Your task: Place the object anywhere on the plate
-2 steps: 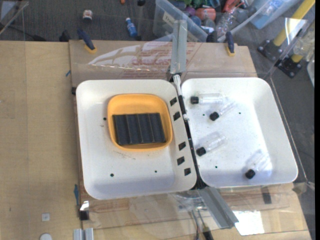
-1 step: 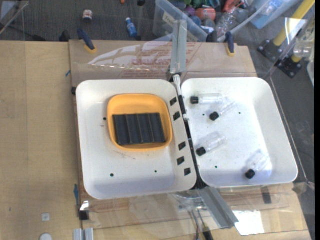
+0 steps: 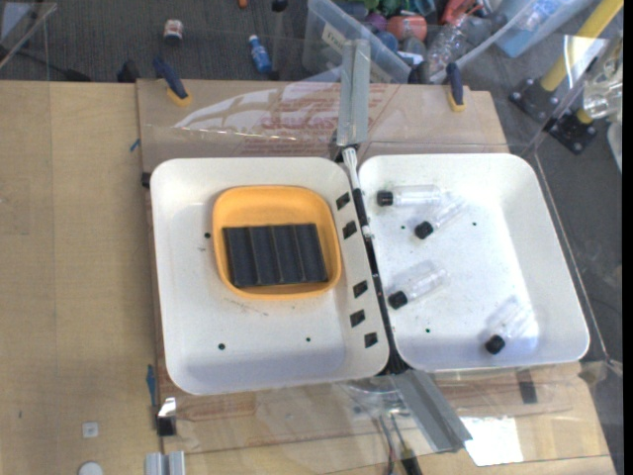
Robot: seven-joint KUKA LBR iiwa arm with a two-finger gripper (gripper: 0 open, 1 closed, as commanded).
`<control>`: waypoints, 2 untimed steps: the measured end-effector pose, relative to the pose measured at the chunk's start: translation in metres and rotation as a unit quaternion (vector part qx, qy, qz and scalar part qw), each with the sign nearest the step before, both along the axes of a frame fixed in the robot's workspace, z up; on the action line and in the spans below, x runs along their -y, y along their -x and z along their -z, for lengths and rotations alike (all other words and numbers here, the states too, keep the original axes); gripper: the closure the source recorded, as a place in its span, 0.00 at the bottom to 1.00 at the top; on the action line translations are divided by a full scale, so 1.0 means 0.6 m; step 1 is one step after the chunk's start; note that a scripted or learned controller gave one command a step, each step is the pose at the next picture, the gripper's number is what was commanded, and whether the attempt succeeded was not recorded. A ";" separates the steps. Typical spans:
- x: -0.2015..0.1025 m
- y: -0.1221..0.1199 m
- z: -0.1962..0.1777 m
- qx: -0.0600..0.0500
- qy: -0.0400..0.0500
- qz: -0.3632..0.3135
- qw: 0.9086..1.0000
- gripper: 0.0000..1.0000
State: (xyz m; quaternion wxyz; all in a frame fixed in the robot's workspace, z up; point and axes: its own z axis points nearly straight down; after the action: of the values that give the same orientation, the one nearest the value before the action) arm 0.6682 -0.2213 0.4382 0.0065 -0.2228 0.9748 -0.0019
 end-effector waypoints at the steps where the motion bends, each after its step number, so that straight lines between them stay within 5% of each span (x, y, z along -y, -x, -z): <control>1: 0.001 0.000 0.000 0.000 0.002 -0.191 0.982 1.00; 2: 0.000 0.000 0.001 0.000 0.003 -0.338 0.941 1.00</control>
State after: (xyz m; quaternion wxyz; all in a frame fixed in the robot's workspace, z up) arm 0.6680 -0.2216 0.4379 0.0057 -0.5397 0.8419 -0.0028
